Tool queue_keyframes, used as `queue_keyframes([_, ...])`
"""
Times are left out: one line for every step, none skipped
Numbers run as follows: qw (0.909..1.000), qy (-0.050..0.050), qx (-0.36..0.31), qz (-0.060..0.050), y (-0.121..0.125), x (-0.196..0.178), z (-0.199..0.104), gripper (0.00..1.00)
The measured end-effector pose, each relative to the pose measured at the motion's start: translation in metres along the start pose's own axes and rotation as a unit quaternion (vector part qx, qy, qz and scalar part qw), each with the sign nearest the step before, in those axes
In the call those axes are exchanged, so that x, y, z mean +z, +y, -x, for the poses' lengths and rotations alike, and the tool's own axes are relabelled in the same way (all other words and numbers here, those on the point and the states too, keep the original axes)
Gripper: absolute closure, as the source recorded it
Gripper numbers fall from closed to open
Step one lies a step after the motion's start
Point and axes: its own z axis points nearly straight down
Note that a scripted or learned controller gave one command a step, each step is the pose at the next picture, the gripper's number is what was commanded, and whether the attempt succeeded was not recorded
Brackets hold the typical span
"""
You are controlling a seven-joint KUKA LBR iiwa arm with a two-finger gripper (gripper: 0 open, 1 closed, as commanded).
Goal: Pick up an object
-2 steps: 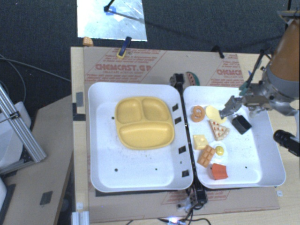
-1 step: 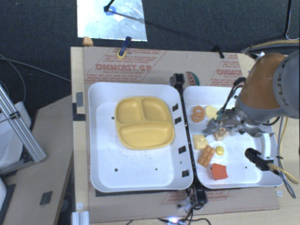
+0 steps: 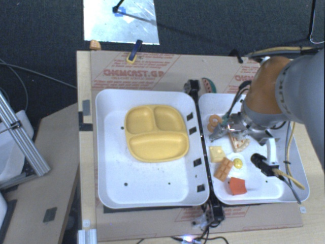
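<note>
Jaws (image 3: 219, 131) lowered into the right bin (image 3: 292, 187) near its left wall, beside an orange ring-shaped piece (image 3: 214, 120); whether clenched or released could not be told, nothing visibly held. Below lay a pale yellow block (image 3: 217, 153), a small yellow round piece (image 3: 237, 162), an orange-brown piece (image 3: 222, 170) and a red block (image 3: 237, 186). In the left bin (image 3: 109, 187) sat a yellow divided plate (image 3: 156, 132). Both bins rested on the tabletop (image 3: 152, 67).

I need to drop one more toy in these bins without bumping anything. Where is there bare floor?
Left bin: bare floor all around the yellow divided tray, widest along the near wall. Right bin: crowded; the pincer hangs over the small food pieces and red block.
</note>
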Motion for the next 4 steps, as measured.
queue_keyframes([1.0,0.003,0.001,-0.001,-0.025,-0.05,-0.065,0.0])
queue_keyframes([1.0,0.002,0.0,-0.002,-0.097,-0.09,-0.089,0.0])
queue_keyframes([1.0,0.0,0.003,0.001,-0.097,-0.116,-0.056,0.0])
queue_keyframes([1.0,0.001,0.0,0.002,-0.095,-0.126,-0.058,1.0])
